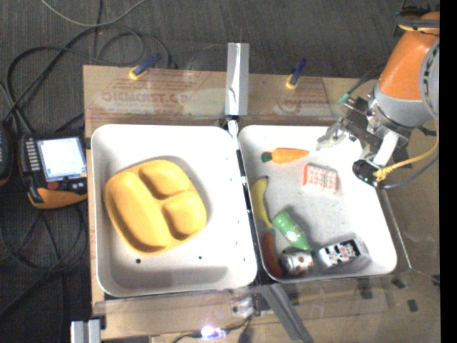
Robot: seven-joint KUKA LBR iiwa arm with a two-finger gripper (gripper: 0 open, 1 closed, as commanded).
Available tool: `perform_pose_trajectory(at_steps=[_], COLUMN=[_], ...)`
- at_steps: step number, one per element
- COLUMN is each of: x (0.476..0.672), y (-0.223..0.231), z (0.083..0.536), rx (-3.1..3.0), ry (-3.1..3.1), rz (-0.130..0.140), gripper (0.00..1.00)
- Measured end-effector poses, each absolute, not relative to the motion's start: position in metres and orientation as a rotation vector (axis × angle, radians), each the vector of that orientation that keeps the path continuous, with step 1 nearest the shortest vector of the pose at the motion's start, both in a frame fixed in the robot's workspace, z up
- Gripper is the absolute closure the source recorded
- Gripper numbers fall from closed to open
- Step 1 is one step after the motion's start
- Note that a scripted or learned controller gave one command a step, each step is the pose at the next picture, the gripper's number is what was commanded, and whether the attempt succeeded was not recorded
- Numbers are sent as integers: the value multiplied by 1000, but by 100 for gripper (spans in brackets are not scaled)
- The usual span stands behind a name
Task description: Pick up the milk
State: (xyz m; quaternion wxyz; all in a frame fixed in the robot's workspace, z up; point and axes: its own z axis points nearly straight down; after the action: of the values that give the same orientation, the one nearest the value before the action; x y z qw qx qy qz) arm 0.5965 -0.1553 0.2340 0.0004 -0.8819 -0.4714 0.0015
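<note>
Tool: my tool (334, 138) hangs over the upper right corner of the right bin (389, 224); whether it is released or clenched I cannot tell from this slant. Nothing sits in it.
Milk: my best reading is the small carton (341, 251) lying on its side near the bin's lower edge, dark and white with a red mark; the print is too small to be sure.
Step in hand: approach. I am well apart from the carton and must cross the bin toward its lower wall.
Doing it well: come down straight over the carton, grip across its narrow sides, keep off the wall.
In the way: can (297, 261) just beside the carton's left end; green bottle (291, 229) above that.
Also in bin: carrot (285, 155), banana (260, 199), red-and-white packet (320, 179).
Left bin (107, 263): yellow divided tray (156, 204).
</note>
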Motion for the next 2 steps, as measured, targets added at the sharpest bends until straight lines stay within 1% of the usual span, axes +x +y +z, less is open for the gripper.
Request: perform_pose_trajectory(at_steps=[1,2], x=[564,599], y=[-108,-109], z=[150,90], rx=[-2684,-2853], ry=[-1626,-1320], rz=[6,-7], gripper=[0,0])
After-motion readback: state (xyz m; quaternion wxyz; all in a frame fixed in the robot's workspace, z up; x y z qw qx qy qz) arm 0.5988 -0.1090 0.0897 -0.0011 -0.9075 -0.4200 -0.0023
